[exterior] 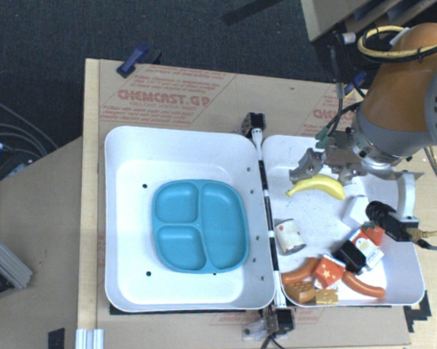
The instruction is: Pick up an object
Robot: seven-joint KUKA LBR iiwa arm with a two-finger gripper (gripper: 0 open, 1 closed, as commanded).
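Gripper (309,167) state cannot be told; it is seen just above the banana (319,188) near the right bin's (413,279) far edge.

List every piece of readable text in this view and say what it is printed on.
"CHEMCAST G P": red print, seen upside down, on the brown protective sheet covering the bench behind the left bin.
More red print on the sheet, right of it near the arm: too cut off to read.
Markings on the small items in the right bin: too small to read.
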